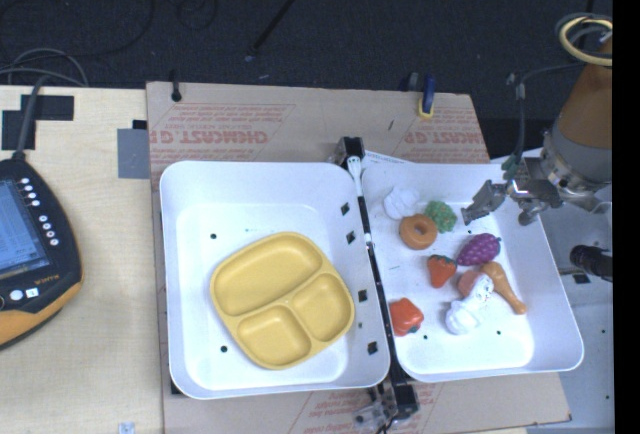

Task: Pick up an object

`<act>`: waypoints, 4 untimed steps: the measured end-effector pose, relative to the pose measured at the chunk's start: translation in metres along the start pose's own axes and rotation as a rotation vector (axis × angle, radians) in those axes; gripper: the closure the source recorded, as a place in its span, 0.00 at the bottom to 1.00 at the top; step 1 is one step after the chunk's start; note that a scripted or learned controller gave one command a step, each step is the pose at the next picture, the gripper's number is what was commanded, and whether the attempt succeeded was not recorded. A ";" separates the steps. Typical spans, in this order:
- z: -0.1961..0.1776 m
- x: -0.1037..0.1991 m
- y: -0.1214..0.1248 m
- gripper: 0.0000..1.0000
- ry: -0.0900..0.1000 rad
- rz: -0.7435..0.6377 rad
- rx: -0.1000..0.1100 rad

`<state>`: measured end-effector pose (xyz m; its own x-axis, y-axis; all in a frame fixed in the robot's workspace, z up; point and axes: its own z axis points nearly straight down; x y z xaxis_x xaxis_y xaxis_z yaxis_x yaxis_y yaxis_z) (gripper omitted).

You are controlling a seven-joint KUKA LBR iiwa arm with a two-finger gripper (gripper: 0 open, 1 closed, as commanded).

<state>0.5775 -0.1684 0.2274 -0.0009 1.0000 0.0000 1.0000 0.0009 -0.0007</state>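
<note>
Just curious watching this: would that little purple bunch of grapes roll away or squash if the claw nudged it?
The small purple bunch of toy grapes looks moulded, so probably stiff. Its bumpy shape likely won't roll far. The orange drumstick-shaped toy beside it might get jostled.

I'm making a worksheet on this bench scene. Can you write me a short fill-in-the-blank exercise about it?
1. The yellow divided tray lies in the ___ bin.
2. The tray has ___ compartments.
3. The purple grapes lie in the ___ bin.
4. The gripper hovers over the ___ bin.

Missing words: left; three; right; right
</note>
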 end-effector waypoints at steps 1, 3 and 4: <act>0.043 0.099 -0.060 0.00 0.007 -0.006 0.013; -0.078 0.129 -0.102 1.00 0.002 -0.003 -0.007; 0.055 0.073 -0.105 1.00 0.000 0.007 0.016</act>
<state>0.4720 -0.0957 0.1723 0.0059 1.0000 0.0004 0.9998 -0.0059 -0.0166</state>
